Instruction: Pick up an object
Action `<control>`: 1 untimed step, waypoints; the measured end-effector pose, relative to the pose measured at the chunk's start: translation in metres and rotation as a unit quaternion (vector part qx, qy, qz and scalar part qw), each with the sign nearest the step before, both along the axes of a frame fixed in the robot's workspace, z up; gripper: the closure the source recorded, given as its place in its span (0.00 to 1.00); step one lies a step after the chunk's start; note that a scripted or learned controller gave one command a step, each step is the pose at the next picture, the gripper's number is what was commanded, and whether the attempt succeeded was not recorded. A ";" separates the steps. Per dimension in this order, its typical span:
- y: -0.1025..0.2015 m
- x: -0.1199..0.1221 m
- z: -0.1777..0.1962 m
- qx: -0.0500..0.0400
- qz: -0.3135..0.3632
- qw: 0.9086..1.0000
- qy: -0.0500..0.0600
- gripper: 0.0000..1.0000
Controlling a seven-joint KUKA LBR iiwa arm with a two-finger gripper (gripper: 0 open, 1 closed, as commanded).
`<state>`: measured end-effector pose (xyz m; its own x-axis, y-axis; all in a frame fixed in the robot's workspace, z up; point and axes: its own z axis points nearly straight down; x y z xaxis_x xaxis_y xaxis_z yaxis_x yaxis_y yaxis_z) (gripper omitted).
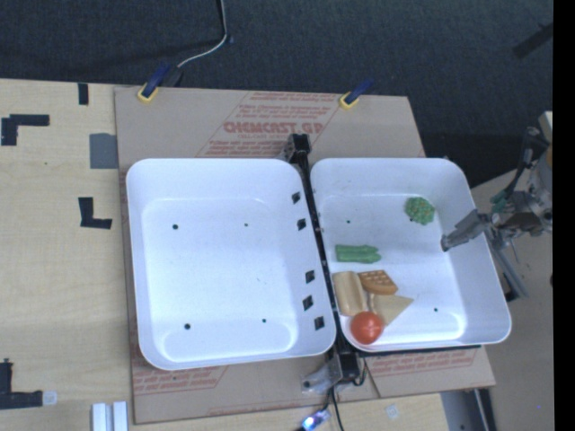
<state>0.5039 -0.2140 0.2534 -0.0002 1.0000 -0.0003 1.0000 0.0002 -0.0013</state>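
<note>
The gripper (460, 230) was at the right edge of the right bin (449, 173), just over its right rim, and it reached in from the right side of the view. Only a grey finger-like part was clear, pointing down and to the left toward the bin floor. It was too small and blurred to tell how the tool was set, so I cannot tell this. Nothing was seen between its tips.

Nearest to it, a little up and to the left, lay a green broccoli (419, 209) on the floor of the right bin, near but apart from the gripper. Further left, close to the middle wall, lay a long green pod (358, 254). Below the pod there was a small group of things close together (some of them touching): a pale bread roll (346, 292), a brown waffle (379, 282), a pale wedge (393, 307) and a red tomato (366, 327) at the bottom of the group, near the front rim.

The left bin (148, 241) stood side by side with the right one, their inner rims touching. Both bins rested on a cardboard sheet (260, 124), held at its far edge by two clamps (153, 83) with yellow tips. A cable (218, 16) ran over the dark floor behind.
</note>
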 end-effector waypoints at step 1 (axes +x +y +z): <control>0.072 0.093 -0.001 0.001 0.006 1.000 -0.003 0.00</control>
<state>0.5971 -0.1423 0.2521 -0.0113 0.9999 0.0008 0.9999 0.0112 0.0043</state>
